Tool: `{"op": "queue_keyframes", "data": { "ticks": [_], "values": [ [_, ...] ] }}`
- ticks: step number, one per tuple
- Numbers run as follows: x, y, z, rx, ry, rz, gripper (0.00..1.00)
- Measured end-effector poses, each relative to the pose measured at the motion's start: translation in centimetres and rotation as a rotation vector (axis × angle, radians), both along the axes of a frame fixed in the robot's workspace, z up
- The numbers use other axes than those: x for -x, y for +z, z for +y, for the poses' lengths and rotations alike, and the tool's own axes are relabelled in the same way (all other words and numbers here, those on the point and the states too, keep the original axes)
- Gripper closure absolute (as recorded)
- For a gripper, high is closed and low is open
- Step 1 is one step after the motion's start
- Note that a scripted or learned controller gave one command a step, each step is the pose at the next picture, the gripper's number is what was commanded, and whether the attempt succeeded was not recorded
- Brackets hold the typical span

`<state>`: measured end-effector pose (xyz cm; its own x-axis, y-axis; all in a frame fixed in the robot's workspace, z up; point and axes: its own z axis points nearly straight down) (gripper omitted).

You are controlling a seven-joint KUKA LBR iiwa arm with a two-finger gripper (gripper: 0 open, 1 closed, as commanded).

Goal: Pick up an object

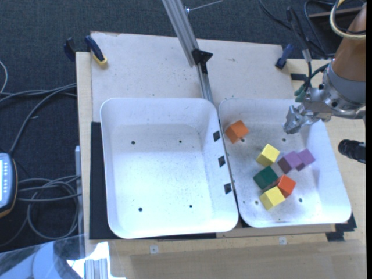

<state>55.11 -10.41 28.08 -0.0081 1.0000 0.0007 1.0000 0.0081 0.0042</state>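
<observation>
Six small blocks lie in the right bin (328,173), all apart from the left bin (157,167), which stands just beside it on the bench (145,68). Counted by colour: two yellow, two orange, one green, one purple. One orange block (236,131) sits alone near the right bin's far left corner. The other five cluster toward the bin's middle and near edge: a yellow block (268,155), the purple block (296,160) just beside it toward the right edge, the green block (265,177) below them, the second orange block (286,185) touching the green one, and the second yellow block (272,197) nearest the near edge. One gripper (292,124) hangs over the right bin's far side, well apart from every block; nothing is seen between its tips, and I cannot tell whether it is apart or together. Two blue clamps (96,50) (283,57) sit at the bench's far corners.
</observation>
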Motion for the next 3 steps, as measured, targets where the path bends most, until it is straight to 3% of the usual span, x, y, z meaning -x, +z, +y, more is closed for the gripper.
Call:
{"op": "queue_keyframes", "data": {
  "ticks": [3],
  "values": [
    [-3.3, -2.8, 17.5, -0.001, -0.001, 0.007, 1.0]
  ]
}}
